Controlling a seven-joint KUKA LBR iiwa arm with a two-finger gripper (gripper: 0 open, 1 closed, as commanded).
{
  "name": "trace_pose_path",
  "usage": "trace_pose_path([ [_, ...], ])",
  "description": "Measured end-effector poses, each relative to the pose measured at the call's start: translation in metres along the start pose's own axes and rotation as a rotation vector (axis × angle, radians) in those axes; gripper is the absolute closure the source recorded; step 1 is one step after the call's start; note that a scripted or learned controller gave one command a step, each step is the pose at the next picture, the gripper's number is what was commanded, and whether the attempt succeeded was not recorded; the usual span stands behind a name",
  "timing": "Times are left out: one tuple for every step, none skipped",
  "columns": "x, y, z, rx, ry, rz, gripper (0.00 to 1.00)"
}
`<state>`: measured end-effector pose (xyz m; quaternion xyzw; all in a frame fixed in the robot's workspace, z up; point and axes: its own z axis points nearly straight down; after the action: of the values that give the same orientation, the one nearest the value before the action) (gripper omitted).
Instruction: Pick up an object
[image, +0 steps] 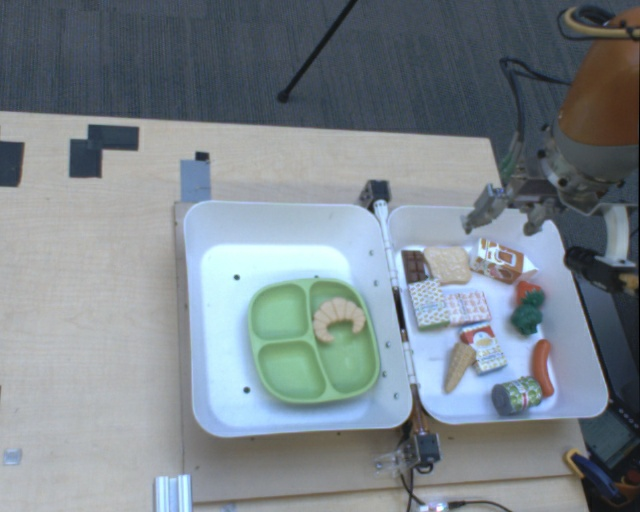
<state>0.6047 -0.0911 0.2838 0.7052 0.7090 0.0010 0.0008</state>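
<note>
Pale wooden bench (90, 300) is carrying two shallow white bins side by side, above grey carpet. Nearest the camera in the right white bin (585, 395), a small green-labelled can (517, 395) is lying beside an orange-red sausage (543, 366); a tan ice-cream cone (458, 364) and a small red-and-white carton (486, 350) are resting just beyond. In the left white bin (215, 240), a light green three-part plate (300, 370) is holding a beige croissant (339, 318) in its right compartment. Farther back, patterned cracker packets (447, 301), a green broccoli piece (527, 318), a brown chocolate bar (414, 265), a slice of toast (449, 263) and a brown-and-white milk carton (499, 261) are sitting. At the far rim, the grey two-finger gripper (510, 212) is hovering with fingers spread apart and holding nothing, the milk carton lying just below it.
</note>
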Motion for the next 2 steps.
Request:
trace_pose_path([
  [-0.002,0.016,0.154,0.004,0.001,0.003,0.00],
  [0.007,-0.009,0.192,-0.021,-0.002,0.004,0.00],
])
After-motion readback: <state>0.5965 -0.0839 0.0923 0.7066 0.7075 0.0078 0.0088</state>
